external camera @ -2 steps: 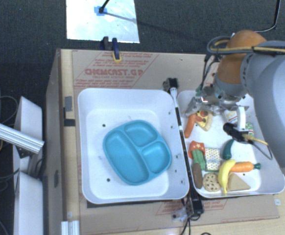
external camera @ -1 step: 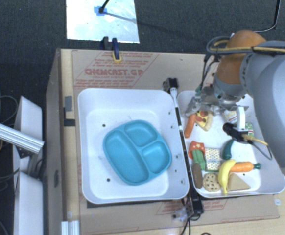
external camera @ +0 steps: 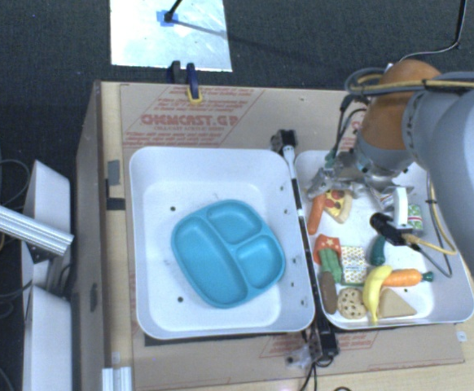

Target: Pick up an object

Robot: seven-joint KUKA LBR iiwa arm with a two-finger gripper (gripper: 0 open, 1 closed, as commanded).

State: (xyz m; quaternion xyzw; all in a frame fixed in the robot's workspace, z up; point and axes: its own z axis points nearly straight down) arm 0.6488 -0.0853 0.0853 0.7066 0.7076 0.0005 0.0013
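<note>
The desk (external camera: 204,116) is covered with a brown board printed in red letters, and a blue and yellow clamp (external camera: 190,78) grips its far edge; around the desk lies dark carpet (external camera: 41,47), with a shiny silver sheet (external camera: 168,23) spread on it beyond the clamp; to the left stand white panels and a bare metal bar (external camera: 25,225), with dark cables looping near them.

Two white bins sit side by side on the board, touching along their inner walls; the left bin (external camera: 139,218) holds a blue divided tray (external camera: 227,252) lying flat near its middle; the right bin (external camera: 457,300) holds a cluster of toy foods.

The grey arm (external camera: 457,153) reaches in from the right, its orange band above the wrist; the pincer (external camera: 337,179) is low over the far left corner of the right bin; whether it is open or closed, or has hold of anything, cannot be told from this angle.

Just below the pincer lies a pizza slice (external camera: 336,208), with an orange piece (external camera: 315,216) beside it against the bin's left wall; nearer the front are a checked cracker (external camera: 353,261), a banana (external camera: 375,288), a carrot (external camera: 403,278) touching the banana, and a round cookie (external camera: 351,302); all rest on the bin floor.
</note>
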